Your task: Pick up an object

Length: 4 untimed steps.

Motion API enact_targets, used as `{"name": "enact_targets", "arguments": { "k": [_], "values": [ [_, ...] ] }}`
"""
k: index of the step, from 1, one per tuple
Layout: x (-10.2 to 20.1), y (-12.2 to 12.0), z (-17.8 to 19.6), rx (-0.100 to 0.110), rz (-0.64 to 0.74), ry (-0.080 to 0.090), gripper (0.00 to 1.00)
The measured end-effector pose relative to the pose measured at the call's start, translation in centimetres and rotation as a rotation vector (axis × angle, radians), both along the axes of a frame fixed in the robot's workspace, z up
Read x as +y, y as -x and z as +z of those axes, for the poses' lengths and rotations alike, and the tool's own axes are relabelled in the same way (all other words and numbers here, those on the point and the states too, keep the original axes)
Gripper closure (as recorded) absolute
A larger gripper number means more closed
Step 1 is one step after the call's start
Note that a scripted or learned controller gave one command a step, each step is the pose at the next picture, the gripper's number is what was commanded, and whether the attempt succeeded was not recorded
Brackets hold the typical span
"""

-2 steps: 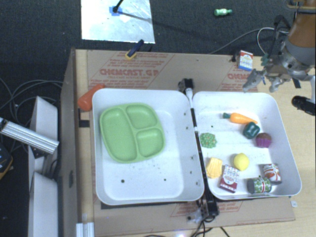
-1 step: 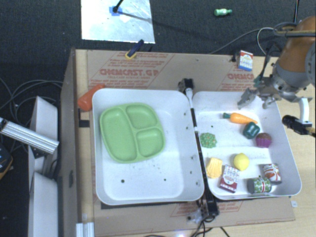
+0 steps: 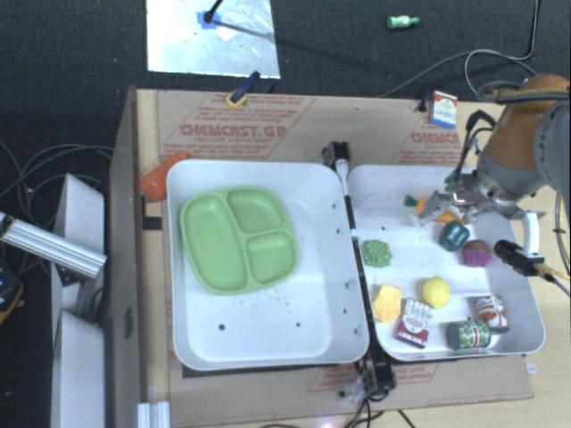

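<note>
Objects all lie in the right bin (image 3: 535, 328); my tool (image 3: 443, 205) hangs low by the orange piece (image 3: 421, 205). Can't tell its grip state, and I judge nothing lifted yet.

Green divided plate (image 3: 238, 239) lying in left white bin (image 3: 214, 341); orange object (image 3: 156, 178) poking out beyond that bin's upper left corner; brown protective sheet (image 3: 294, 125) with red print covering bench under both bins; yellow-and-blue tool (image 3: 243, 90) resting at bench's far edge; small red-white-blue box (image 3: 443, 110) sitting near far right corner; silver sheet (image 3: 212, 27) with blue mark lying on dark floor; green bottle (image 3: 402, 22) lying on floor farther right
</note>
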<state>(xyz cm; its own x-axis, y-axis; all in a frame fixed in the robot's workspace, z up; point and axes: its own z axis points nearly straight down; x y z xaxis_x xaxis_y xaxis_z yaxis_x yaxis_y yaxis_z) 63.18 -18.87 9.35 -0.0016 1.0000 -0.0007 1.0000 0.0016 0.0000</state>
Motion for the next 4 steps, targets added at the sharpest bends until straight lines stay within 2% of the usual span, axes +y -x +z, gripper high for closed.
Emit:
{"name": "enact_targets", "arguments": {
  "k": [1, 2, 3, 4],
  "values": [
    [0.6, -3.3, -0.9, 0.006, 0.004, -0.001, 0.00],
    [0.6, -3.3, 0.2, 0.007, 0.007, -0.002, 1.00],
    [5.6, -3.8, 5.7, -0.005, 0.004, -0.001, 1.00],
    [13.8, 0.6, 10.8, -0.003, 0.003, -0.002, 1.00]
  ]
}}
